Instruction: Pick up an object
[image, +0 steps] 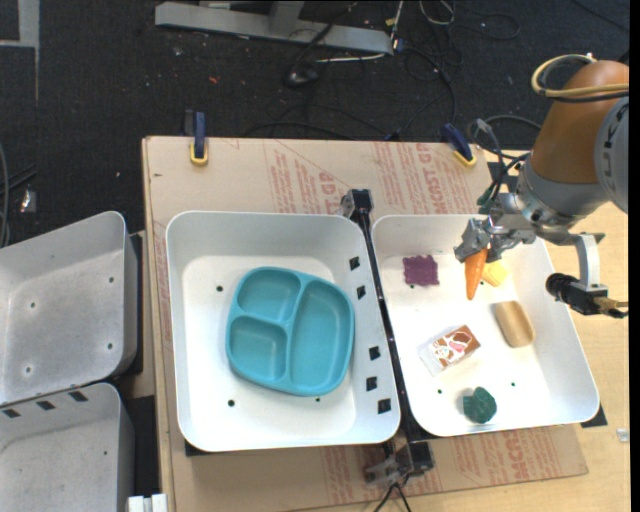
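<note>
Cardboard covers the counter (300, 165) under two white bins; in the right bin (560, 385), the hand (478, 258) is closed on an orange carrot (474, 276), lifted point-down. Near the carrot, a purple block (420, 270) is left lying.

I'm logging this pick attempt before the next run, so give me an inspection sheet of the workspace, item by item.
Surface: cardboard-topped bench bearing two white bins, left bin and right bin.
Job's things: in the right bin, an orange carrot-shaped toy between the gripper's fingers, a yellow piece beside it, a purple square, a tan block, a small printed card and a green lump.
Clutter: a teal divided plate in the left bin.
Grippers: gripper over the right bin's far side, shut on the carrot-shaped toy.
Cables: loose cables on the dark floor beyond the bench.
Surroundings: clamps at the bench's far edge; spare white trays at left.
</note>
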